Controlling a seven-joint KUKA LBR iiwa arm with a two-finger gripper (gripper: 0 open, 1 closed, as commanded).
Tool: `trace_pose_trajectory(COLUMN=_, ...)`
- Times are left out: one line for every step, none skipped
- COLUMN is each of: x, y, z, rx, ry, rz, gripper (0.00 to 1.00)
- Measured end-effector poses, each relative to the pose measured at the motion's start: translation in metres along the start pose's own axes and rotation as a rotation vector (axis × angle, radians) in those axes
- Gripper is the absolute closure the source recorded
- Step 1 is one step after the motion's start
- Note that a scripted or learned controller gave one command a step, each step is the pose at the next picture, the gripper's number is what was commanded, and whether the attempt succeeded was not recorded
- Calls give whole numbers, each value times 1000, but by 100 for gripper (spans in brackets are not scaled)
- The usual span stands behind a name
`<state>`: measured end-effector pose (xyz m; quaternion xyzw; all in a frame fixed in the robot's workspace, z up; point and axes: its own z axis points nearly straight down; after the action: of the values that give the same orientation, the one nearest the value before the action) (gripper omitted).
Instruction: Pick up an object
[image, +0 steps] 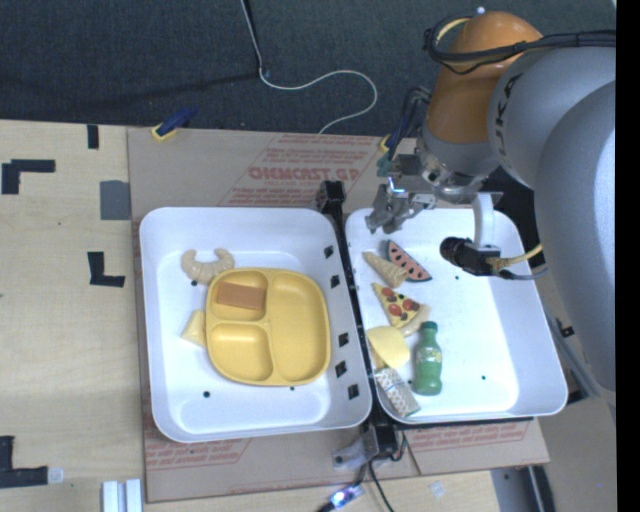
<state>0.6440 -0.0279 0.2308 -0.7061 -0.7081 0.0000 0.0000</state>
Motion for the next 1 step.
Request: trace_pose_trajectory(x=-6, y=-13, z=-1, rx=2, ry=-1, rz=3, gripper=100)
